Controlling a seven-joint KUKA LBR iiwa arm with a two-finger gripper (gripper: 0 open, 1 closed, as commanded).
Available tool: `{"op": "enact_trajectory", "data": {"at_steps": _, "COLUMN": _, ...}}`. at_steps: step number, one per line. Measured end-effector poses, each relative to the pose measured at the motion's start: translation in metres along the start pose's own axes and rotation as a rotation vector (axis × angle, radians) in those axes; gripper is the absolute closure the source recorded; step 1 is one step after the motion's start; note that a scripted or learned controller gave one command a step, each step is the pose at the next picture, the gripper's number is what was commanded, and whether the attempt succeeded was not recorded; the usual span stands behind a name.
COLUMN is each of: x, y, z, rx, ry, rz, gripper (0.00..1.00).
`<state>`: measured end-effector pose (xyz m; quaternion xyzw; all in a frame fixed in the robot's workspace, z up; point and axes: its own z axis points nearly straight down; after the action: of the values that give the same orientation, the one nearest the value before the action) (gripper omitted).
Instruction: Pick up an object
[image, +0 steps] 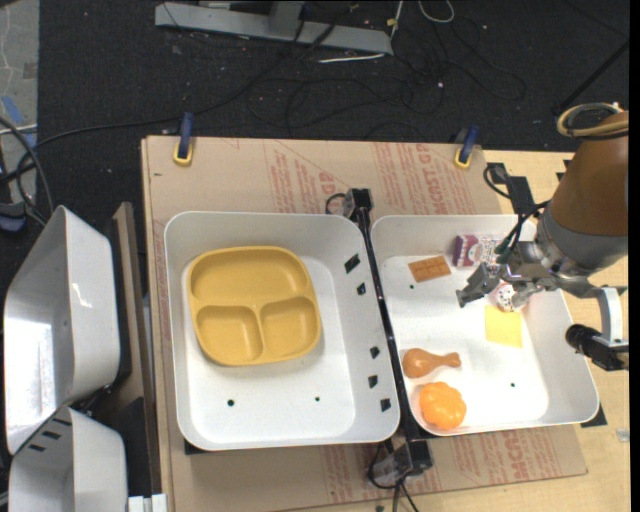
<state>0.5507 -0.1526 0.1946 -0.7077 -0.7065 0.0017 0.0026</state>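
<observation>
While the yellow tray (255, 303) sits alone, the gripper (492, 284) hangs low by a yellow card (504, 327), maybe spread, pinching nothing.

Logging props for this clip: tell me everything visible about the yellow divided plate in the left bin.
The yellow divided plate is a rounded-square, matte, plastic-looking tray with three compartments: one wide at the far side, two smaller at the near side. It lies flat, right side up, on the left bin floor, towards its far left, with nothing in it.

bench (300, 165) | brown board top | L bin (180, 330) + R bin (560, 390) side by side
</observation>
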Motion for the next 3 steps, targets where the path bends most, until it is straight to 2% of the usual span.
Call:
{"op": "enact_trajectory", "data": {"at_steps": 1, "x": 0.005, "y": 0.001, "z": 0.063, "rx": 0.0, "ry": 0.0, "rz": 0.0, "gripper": 0.0}}
{"op": "enact_trajectory", "data": {"at_steps": 2, "x": 0.006, "y": 0.0, "z": 0.105, "rx": -0.002, "ry": 0.0, "rz": 0.0, "gripper": 0.0}}
{"op": "enact_trajectory", "data": {"at_steps": 3, "x": 0.006, "y": 0.002, "z": 0.092, "rx": -0.006, "ry": -0.001, "rz": 0.001, "gripper": 1.0}}
